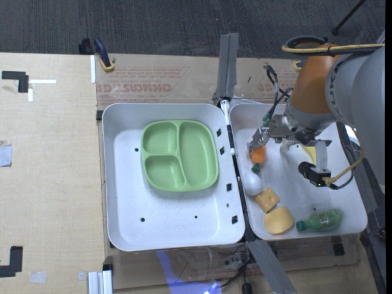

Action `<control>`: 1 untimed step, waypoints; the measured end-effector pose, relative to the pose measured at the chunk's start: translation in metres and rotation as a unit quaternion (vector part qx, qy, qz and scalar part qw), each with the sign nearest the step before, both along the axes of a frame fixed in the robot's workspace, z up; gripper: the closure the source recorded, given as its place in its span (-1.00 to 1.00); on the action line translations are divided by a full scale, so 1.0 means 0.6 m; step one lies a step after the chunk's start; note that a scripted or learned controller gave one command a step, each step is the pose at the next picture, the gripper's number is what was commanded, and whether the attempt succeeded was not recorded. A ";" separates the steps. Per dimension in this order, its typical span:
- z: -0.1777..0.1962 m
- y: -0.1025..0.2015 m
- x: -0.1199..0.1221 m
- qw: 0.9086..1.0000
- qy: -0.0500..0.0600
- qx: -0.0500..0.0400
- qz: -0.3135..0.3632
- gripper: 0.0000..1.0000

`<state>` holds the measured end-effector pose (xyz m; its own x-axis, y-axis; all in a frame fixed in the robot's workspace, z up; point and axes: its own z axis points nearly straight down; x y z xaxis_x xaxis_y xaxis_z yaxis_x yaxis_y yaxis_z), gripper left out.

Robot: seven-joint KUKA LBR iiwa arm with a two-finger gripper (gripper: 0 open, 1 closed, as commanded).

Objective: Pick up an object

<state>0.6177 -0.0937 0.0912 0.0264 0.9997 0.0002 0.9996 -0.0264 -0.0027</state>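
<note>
Down at the front edge, left bin (116,182) first: a green divided plate (180,155) sits up toward its twelve o'clock side. Across to the right bin (349,219) (busier by far): a white egg-like piece (252,182), a tan block (267,199) and a yellow lump (278,221) run toward six o'clock, a green bottle (319,220) lying at five. Gripper (258,144) hovers at ten o'clock over an orange piece (258,154); finger spread — cannot tell.
</note>
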 end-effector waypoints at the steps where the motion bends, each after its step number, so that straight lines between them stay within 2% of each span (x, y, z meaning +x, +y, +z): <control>1: 0.016 -0.003 0.000 1.000 0.000 0.000 -0.003 1.00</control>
